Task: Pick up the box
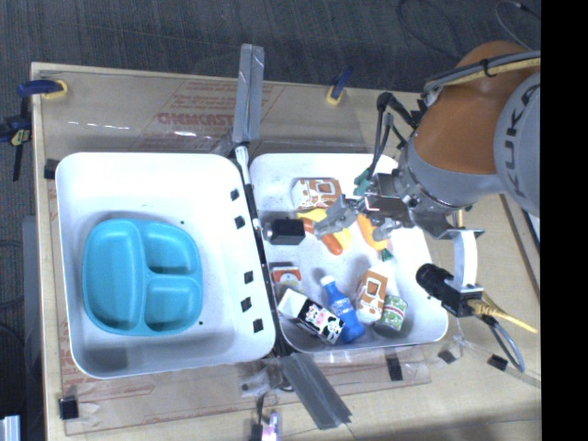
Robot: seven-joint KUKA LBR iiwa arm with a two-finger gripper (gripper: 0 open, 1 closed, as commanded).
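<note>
Reaching for the box, grasp not yet made

The pincer (342,217) hangs low in the right bin (418,331), among orange items. I cannot tell its state. The box (316,192) lies just beside it at 11 o'clock, unlifted. Grasping and lifting remain, I judge.

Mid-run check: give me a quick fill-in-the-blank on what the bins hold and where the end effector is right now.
1. The blue divided plate lies in the ____ bin of the camera view.
2. The end effector hangs over the ____ bin.
3. The plate has ____ compartments.
4. The cow-patterned carton lies near that bin's ____ edge.

Missing words: left; right; three; front
</note>
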